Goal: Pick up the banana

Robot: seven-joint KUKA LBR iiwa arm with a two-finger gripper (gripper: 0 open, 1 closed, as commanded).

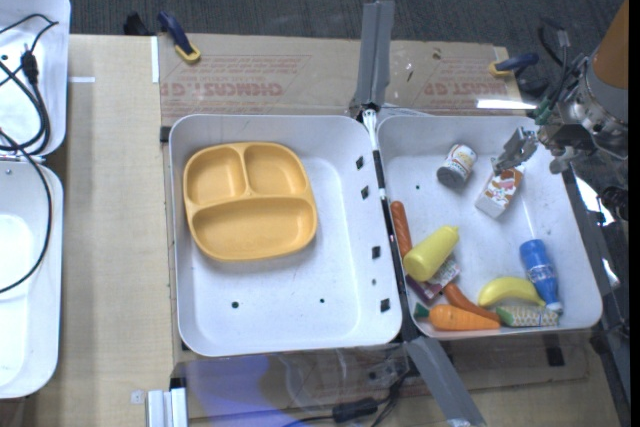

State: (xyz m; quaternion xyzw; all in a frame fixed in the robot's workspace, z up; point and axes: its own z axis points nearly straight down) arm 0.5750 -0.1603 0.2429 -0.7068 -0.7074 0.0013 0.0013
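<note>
Seen from above, the banana (pixel 511 290) is a short, curved yellow fruit lying near the front edge of the right bin (pixel 570 215), just beside a blue bottle (pixel 539 270) and close to a carrot (pixel 462 318). The gripper (pixel 519 148) hovers over the bin's back right part, above a small carton (pixel 499 192); whether it is clenched or released cannot be told. A yellow divided plate (pixel 250 200) sits in the left bin (pixel 200 315).

Two shallow white plastic bins (pixel 200 315). One yellow-orange three-compartment plate (pixel 250 200), one yellow banana (pixel 510 290), one orange carrot (pixel 462 318), one blue bottle (pixel 538 267), one small metal can (pixel 458 164).
</note>
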